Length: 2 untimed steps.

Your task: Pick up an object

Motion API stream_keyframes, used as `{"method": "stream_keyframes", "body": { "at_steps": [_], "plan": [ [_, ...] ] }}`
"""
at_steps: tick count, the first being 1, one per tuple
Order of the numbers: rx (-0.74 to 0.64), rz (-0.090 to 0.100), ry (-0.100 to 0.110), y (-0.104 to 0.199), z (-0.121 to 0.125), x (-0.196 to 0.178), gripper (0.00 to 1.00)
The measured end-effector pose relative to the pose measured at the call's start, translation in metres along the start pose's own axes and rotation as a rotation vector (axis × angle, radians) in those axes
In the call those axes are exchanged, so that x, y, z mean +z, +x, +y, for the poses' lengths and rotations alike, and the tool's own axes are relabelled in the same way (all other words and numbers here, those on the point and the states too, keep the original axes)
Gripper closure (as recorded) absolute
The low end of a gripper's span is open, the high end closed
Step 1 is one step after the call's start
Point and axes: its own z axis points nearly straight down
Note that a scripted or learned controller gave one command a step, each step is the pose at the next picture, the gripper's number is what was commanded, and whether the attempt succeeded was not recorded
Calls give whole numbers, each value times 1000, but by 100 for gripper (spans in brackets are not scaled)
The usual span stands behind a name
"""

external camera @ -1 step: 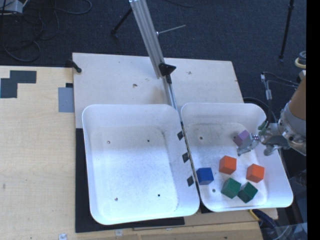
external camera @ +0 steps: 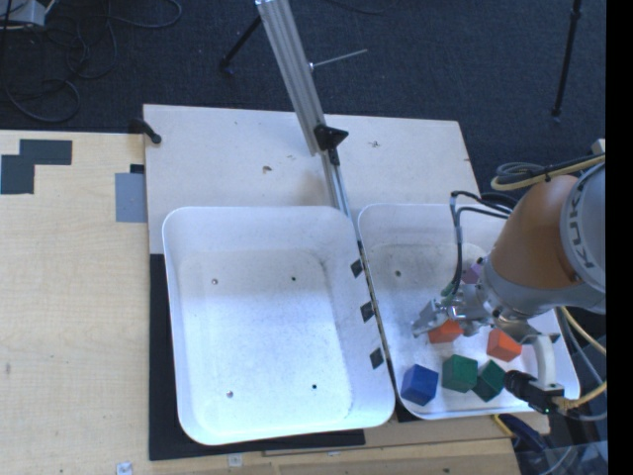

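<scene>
White left bin sits on the worktop with nothing to grasp in it; every candidate lies in the right bin, in its near corner. Going left to right there: blue cube nearest the divider, by the front rim; green cube just beside it; a second, darker green block touching that one. Above this row, an orange block sits right at the claw; a second orange block lies a little right of it, under the wrist.

Claw is low in the bin, metal fingers pointing left toward the divider. Cannot tell whether the fingers are spread or closed, nor whether the orange block is between them or merely beside them; the arm overhangs that area.

Judgement: the deciding relation is claw to nearest orange block, which lies directly at the fingertips, slightly toward the front rim. The block looks roughly cubic, no clear long axis. Blue and green cubes lie further toward the front rim, apart from the claw.
</scene>
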Motion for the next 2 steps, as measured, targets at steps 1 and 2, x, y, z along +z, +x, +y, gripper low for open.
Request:
{"method": "stream_keyframes", "body": {
  "at_steps": [1,2],
  "plan": [
    [5,2,6,0,-2,-6,100],
    [-11,4,-2,91,23,-82,100]
  ]
}}
